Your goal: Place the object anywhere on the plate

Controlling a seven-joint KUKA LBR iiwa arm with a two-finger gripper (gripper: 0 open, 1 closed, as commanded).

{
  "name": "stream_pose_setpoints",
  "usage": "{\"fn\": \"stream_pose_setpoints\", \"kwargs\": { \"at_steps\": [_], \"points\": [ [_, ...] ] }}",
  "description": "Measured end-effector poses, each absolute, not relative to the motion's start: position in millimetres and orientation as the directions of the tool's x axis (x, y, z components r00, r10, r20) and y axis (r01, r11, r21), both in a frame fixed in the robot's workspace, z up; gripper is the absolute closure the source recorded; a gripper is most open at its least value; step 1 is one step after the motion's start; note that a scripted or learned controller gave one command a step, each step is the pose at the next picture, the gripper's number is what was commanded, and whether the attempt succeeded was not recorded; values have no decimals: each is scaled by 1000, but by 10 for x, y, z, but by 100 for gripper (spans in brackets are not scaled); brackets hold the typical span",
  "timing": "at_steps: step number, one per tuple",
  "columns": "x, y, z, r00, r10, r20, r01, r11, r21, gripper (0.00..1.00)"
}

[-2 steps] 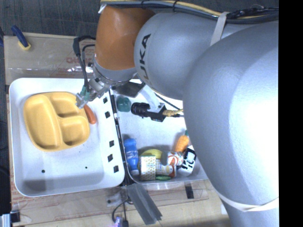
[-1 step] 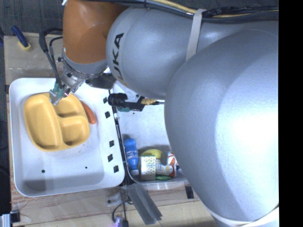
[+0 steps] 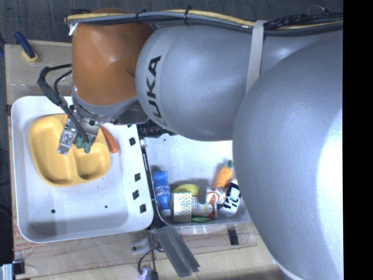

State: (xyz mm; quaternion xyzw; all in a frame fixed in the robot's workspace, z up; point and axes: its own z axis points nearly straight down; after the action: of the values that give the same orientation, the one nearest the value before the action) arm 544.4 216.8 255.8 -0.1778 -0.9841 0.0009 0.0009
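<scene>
A large grey arm with an orange band reaches in over two shallow white bins that sit side by side on the surface. Its tool (image 3: 74, 140) hangs over the yellow plate (image 3: 49, 156), which lies in the far-left part of the left bin (image 3: 76, 220). Whether the tool's fingers are spread or pressed together cannot be told at this size, and nothing can be seen between them.

An orange object (image 3: 111, 140), likely the task's thing, lies just beside the plate's right rim, on the bin floor rather than clearly on the plate.

If that is the piece to place, the step in hand is probably still a pick or a nudge onto the plate. Doing it well would mean coming down straight over the orange object, closing across its narrow side, lifting clear of the plate's raised rim, then releasing low over one of the plate's hollows so it does not roll off.

Room is good toward the near edge of the left bin, where the floor is bare. The divider wall between bins stands close on the right. The right bin (image 3: 186, 150) holds a cluster of small items (image 3: 192, 203) along its near edge.
</scene>
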Motion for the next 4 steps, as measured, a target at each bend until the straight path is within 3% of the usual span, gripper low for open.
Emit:
{"fn": "stream_pose_setpoints", "kwargs": {
  "at_steps": [1, 2, 3, 4],
  "points": [
    [4761, 1541, 2192, -934, 358, 2, 358, 934, -2, 100],
    [4768, 1545, 2293, -935, 354, 1, 354, 935, -3, 100],
    [5128, 2116, 2371, -957, 291, 0, 291, 957, 0, 100],
    [5162, 2128, 1419, -983, 185, 2, 185, 983, -2, 100]
  ]
}}
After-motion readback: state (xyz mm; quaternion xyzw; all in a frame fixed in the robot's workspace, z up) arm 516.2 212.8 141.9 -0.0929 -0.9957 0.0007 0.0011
